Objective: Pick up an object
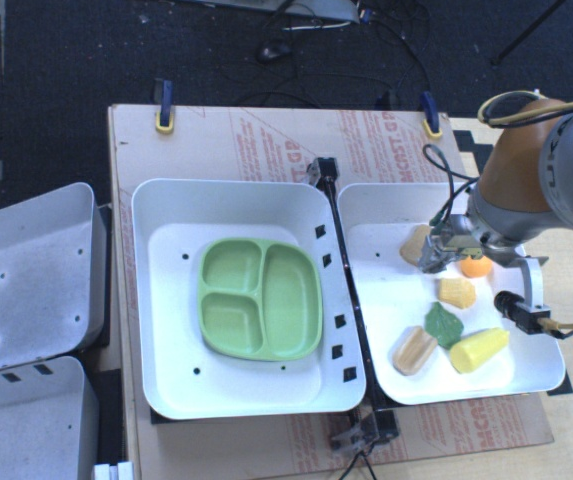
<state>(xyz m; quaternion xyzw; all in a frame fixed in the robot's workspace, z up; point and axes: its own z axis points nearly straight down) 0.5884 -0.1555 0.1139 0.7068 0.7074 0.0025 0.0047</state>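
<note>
The right bin [386,298] holds several small food-like objects: a tan piece [415,244] at the upper part, an orange ball [476,265], a pale yellow chunk [456,292], a green leafy piece [444,325], a tan bread-like roll [413,350] and a yellow cylinder [478,349]. My gripper [442,251] hangs low over the upper right of this bin, between the tan piece and the orange ball. The wrist hides its fingertips.
The left bin [166,268] carries a green divided plate [261,299]. A black divider [341,288] runs between the two bins. Grey trays [26,268] lie off the bench at the left. Cables hang from the arm at the right.
</note>
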